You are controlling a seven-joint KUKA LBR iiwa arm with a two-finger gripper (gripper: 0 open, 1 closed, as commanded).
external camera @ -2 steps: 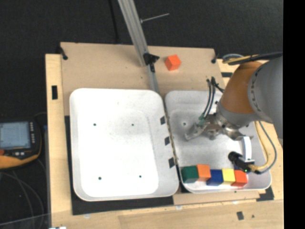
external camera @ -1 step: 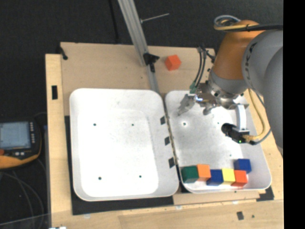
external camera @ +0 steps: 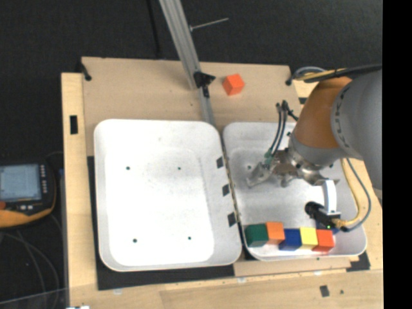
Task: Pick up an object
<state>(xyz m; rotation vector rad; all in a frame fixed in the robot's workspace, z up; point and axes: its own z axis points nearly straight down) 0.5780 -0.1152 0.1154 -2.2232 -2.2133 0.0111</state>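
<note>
— Has the gripper [external camera: 259, 174] grabbed anything?
— Can't tell. It hangs inside the right bin [external camera: 257, 137]; the row of blocks [external camera: 290, 236] lies just below it, apart, against the bin's near wall.

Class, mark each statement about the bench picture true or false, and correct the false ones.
1. A row of coloured blocks lies along the near edge of the right bin. True.
2. The left bin holds the green block. False: the green block sits in the right bin, at the left end of the row.
3. An orange cube sits on the bench outside both bins. True.
4. The end effector hangs over the left bin. False: it is over the right bin, above the row.
5. The orange cube touches the row of blocks. False: it lies apart, beyond the bins.
</note>
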